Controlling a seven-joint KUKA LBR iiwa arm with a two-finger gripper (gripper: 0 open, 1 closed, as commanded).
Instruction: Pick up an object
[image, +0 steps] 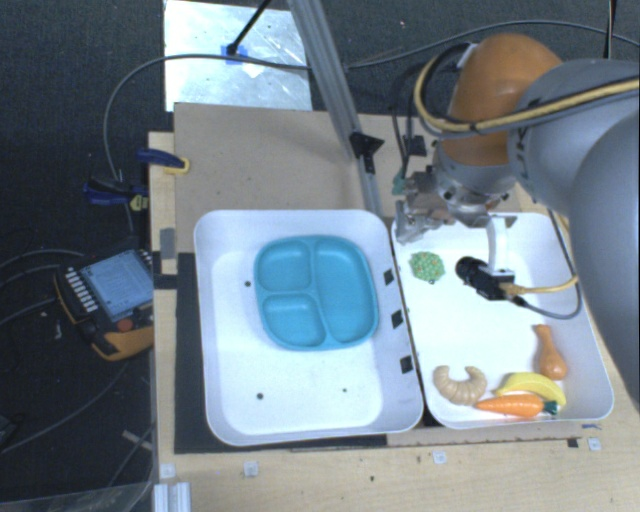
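**Brown counter, two white bins: claw poised at the far corner of the right one**

Brown board covers the counter (270, 160), with dark carpet and loose cables around it. Two shallow white bins sit on it side by side. The left bin (300, 395) carries a blue divided plate (316, 292) laid flat near its far end, with nothing on it.

The right bin (470, 330) holds all the loose pieces. A croissant (459, 384), a carrot (510, 405) and a banana (536, 384) are bunched against the near wall, touching or nearly so. A brown gourd-shaped toy (548, 352) stands just above the banana by the right wall. Such crowding would leave a grasp little room, and each piece would likely be nudged by its neighbour.

A green lump (427, 266) lies alone near the bin's far left corner, well apart from the bunch. The grey arm (575, 140) reaches in from the right and carries the claw (411, 228) just beyond that lump, close to the wall shared with the left bin. By my judgement the lump is the likeliest pick, since it is nearest and has free floor around it. Whether the claw is wide or narrow cannot be told from this slant, and nothing is seen held in it. The claw would likely have to shift a little toward the near side before going down.
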